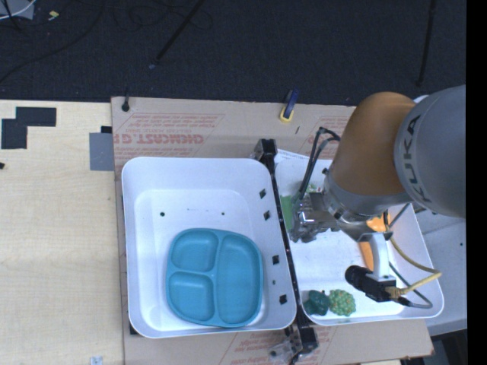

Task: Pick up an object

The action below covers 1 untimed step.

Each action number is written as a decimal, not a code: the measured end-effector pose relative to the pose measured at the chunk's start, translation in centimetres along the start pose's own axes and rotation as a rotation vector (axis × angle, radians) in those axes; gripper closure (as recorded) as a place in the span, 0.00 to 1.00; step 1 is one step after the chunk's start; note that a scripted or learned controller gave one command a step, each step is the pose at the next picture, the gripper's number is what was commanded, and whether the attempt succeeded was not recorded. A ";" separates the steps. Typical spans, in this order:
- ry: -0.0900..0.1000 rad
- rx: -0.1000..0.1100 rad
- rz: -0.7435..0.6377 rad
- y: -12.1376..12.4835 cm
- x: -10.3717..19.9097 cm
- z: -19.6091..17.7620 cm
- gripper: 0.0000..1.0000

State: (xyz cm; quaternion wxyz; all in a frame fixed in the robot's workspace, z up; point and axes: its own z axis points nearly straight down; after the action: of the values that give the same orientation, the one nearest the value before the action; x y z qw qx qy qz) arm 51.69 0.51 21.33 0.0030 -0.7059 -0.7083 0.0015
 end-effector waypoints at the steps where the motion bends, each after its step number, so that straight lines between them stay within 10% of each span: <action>1: 0.000 -0.003 -0.001 -2.3 4.6 -2.1 1.00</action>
State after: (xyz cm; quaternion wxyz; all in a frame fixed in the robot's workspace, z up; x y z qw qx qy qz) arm 49.42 5.09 23.49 0.0018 -0.7055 -0.7087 0.0005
